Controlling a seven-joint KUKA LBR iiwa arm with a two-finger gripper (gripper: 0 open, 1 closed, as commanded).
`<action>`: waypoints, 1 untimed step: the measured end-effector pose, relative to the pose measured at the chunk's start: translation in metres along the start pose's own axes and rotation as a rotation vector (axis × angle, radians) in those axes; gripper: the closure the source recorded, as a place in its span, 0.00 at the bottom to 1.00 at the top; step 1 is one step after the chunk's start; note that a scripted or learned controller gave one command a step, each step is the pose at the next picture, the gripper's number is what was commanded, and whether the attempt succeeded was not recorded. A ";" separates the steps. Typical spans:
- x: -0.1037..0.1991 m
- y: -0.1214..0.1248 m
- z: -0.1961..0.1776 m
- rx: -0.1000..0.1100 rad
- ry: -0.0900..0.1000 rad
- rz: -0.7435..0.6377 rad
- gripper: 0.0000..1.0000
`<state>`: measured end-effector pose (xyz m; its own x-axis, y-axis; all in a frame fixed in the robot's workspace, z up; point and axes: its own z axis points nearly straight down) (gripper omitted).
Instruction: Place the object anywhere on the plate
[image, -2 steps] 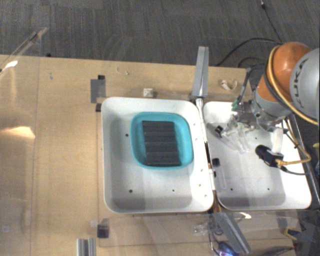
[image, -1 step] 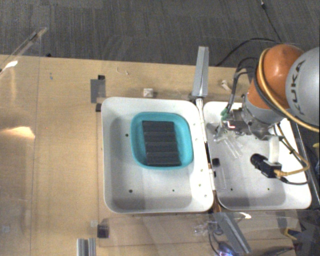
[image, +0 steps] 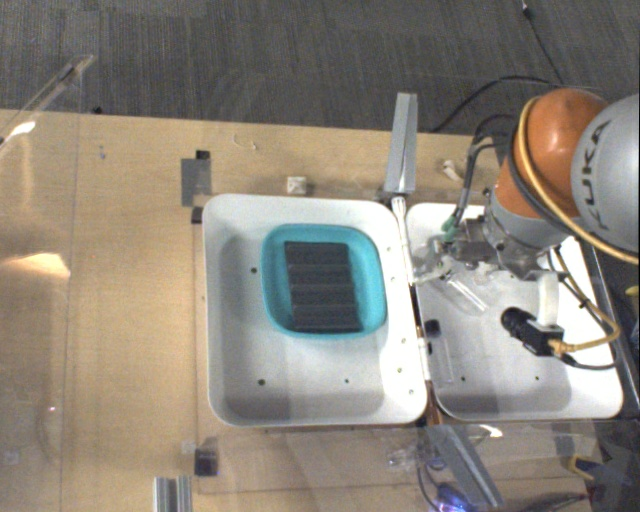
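Lower your gripper (image: 440, 262) squarely into the right bin (image: 520, 385) before heading to the plate (image: 372, 262) (finger state: I cannot tell).

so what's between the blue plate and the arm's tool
In the camera view, between the plate in the left bin and the tool over the right bin lie bare white bin floor and the two bins' adjoining rims.

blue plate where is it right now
The blue plate lies in the left white bin, toward its far side, with a dark ridged object resting on it.
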<state>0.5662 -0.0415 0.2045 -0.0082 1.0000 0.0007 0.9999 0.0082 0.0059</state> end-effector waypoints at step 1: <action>0.003 -0.022 -0.134 -0.002 -0.001 0.111 0.00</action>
<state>0.5433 -0.0393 0.3381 0.1030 0.9947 0.0002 0.9947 -0.1030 0.0082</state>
